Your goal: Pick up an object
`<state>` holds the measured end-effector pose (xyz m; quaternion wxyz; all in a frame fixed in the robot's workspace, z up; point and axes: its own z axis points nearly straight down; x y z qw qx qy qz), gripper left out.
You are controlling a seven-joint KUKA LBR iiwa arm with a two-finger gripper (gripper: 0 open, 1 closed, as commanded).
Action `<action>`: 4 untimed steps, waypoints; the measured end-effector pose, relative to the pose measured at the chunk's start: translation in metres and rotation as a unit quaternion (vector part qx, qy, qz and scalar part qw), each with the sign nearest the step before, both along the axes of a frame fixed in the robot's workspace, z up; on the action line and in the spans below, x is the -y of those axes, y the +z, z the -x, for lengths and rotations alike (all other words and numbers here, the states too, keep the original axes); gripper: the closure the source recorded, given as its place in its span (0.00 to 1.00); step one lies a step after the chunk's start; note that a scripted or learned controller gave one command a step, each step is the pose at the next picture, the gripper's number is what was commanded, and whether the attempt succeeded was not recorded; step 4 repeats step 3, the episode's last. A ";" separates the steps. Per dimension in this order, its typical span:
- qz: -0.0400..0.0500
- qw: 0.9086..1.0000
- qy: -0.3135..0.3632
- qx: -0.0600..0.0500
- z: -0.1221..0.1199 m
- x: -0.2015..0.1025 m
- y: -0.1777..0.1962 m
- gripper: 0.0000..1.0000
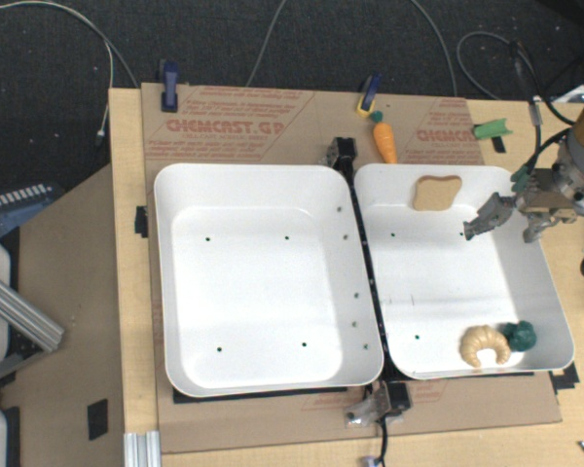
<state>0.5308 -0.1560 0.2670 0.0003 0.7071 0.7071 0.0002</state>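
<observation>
the left bin (263, 280) carries nothing graspable, so a descent there would return no object. the right bin (448, 290) holds all candidates, and each lies close to a wall: the toast slice (436, 193) near the far rim, the croissant (487, 344) and the green object (519, 336) touching each other in the near right corner. likely faults: a finger striking the bin wall during descent, or the fingers closing on two touching items and losing both. the flat toast slice offers little height to grip and may slide. the carrot (384, 142) lies outside the bins on the board. the gripper (511, 217) hangs over the right bin's right side, fingers spread apart, apparently with nothing between them, though the view is coarse here.
</observation>
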 end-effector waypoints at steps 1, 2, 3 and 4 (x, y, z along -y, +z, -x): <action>0.000 1.000 0.000 0.000 0.000 0.000 0.000 0.00; -0.001 1.000 -0.001 -0.004 0.002 0.044 -0.186 0.00; 0.000 1.000 0.000 0.000 -0.081 0.068 -0.182 0.00; 0.000 1.000 0.000 0.000 -0.081 0.068 -0.182 0.00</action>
